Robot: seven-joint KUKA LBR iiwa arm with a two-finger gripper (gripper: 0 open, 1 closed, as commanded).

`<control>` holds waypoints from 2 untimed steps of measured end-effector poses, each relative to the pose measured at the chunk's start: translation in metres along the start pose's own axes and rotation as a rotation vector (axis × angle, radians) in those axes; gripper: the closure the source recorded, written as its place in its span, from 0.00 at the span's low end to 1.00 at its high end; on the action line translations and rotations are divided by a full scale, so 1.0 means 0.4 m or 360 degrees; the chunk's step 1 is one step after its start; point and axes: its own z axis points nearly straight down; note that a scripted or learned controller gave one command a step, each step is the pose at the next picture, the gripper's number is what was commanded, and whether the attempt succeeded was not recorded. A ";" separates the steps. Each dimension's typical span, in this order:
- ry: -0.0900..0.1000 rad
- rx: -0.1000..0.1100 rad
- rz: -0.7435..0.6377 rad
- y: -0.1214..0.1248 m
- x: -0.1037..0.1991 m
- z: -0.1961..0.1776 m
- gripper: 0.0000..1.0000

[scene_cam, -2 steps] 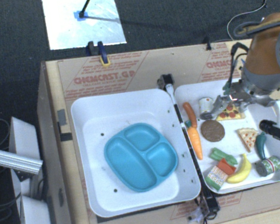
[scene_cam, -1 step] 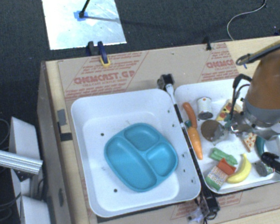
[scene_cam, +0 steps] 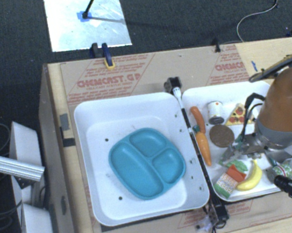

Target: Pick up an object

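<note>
Camera view: gripper [scene_cam: 233, 153] low in the right bin [scene_cam: 198, 100], tips pointing toward the divider, over the clutter at the bin's near-left area. Can't tell finger state, too small and dark against the items; nothing visibly clamped.

Candidate picks packed tight under and beside the tips: brown disc [scene_cam: 221, 135] just beyond, green-and-red toy piece [scene_cam: 237, 169] right below, banana [scene_cam: 251, 177] touching it, packaged snack [scene_cam: 225, 184] at the near-left corner. Two carrots [scene_cam: 200, 135] lined along the divider wall, pizza slice [scene_cam: 237, 114] and small white cup [scene_cam: 215, 109] further back. Can [scene_cam: 287, 168] near the wrist side. Left bin [scene_cam: 87, 122] carrying a blue divided plate [scene_cam: 146, 162].

Risks, as judged:
- Crowding: closing likely to catch two items or wedge between them, then slip on lift.
- Disc flat, thin; probable miss or skid.
- Banana curved and smooth; could squirt out sideways.
- Wrist close to can; likely knock on retract.
- Divider wall near; carrot grasp risks collision.
</note>
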 end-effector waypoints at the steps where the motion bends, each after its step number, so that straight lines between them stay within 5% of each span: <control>1: 0.0000 -0.0002 0.0000 0.001 0.003 0.073 0.00; 2: 0.0002 -0.0006 -0.0001 0.004 0.005 0.046 1.00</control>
